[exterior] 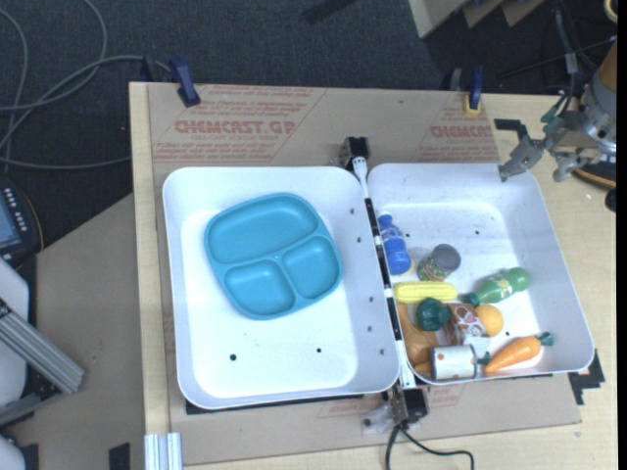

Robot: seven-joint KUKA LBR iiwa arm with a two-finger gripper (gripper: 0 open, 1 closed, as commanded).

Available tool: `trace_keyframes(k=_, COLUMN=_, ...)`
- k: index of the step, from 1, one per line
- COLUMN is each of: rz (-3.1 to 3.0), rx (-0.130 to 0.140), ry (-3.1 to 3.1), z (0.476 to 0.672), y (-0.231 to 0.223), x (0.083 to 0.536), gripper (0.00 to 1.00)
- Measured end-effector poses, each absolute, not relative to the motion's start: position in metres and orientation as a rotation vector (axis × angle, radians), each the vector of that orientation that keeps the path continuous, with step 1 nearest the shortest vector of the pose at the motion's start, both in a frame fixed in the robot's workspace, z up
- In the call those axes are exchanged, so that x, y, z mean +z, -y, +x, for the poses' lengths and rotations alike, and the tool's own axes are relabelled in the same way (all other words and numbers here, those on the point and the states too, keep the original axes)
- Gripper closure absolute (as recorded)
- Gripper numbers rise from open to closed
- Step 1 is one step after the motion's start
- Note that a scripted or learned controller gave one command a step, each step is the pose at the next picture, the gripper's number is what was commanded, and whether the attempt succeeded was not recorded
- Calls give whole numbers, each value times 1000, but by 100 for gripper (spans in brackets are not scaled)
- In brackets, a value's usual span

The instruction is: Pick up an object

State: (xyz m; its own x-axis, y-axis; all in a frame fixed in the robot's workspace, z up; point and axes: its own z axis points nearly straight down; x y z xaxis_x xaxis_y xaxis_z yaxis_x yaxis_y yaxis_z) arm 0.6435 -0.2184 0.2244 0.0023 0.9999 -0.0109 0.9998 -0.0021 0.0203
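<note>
My gripper (pixel 537 155) hangs above the right bin's (pixel 549 209) far corner, fingers spread, holding nothing. No object is picked; the toy carrot (pixel 512 352) and green bottle (pixel 501 285) lie untouched.

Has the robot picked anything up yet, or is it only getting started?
Only starting, it seems. Nothing looks done: the toys, such as the carrot, green bottle and corn, all lie in the right bin. In hand: the claw sits over that bin's far right corner, carrying nothing. Left: lowering onto a toy, gripping and lifting.
</note>
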Motion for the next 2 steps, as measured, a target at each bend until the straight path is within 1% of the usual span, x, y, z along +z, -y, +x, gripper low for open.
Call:
trace_keyframes(k=1, rz=2232, rx=-10, ry=-2231, z=592, y=181, x=77, gripper=0)
trace_keyframes(k=2, rz=2205, rx=12, ry=-2210, z=671, y=222, x=207, gripper=0)
